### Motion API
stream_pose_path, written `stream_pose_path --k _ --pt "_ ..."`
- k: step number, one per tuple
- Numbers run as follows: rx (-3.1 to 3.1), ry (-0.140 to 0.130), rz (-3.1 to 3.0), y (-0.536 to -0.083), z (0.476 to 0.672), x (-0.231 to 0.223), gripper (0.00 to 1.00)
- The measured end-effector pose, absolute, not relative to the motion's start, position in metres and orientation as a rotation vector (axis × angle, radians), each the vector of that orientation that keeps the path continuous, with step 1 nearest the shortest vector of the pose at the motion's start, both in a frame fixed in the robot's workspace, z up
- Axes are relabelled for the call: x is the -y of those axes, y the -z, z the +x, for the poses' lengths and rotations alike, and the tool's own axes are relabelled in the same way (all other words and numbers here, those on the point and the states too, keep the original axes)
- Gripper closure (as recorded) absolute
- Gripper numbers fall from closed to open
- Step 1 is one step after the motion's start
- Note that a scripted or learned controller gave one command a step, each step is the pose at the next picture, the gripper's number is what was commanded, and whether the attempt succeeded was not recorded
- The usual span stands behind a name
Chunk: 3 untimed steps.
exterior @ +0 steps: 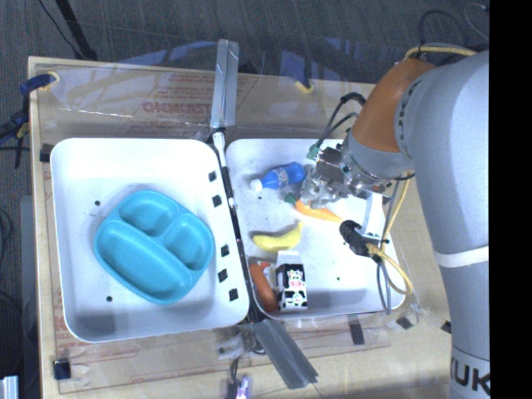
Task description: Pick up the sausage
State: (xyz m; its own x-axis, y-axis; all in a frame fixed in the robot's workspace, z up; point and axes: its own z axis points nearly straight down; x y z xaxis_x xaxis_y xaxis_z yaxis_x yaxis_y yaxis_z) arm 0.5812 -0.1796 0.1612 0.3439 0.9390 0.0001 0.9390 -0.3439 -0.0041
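I count two bins (71,169), one blue plate (154,243), one banana (278,238), one sausage (263,283), one carrot (320,214), one bottle (281,177), one carton (291,286).

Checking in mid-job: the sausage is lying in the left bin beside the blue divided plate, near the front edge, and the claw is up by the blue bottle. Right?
Not quite. The camera view shows the sausage in the right bin, near its front left corner beside the small cow-print carton. The blue divided plate is in the left bin. The claw is indeed up by the blue bottle.
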Motion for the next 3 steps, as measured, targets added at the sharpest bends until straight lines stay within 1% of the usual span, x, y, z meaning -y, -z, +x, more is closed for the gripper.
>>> stream_pose_path --k 1,2,3 --pt "1.759 -0.003 -2.600 -0.231 0.616 0.158 1.00" --pt "1.770 -0.006 -2.590 -0.170 0.520 0.174 1.00" --pt "1.887 -0.001 -2.509 -0.144 0.477 0.181 1.00"
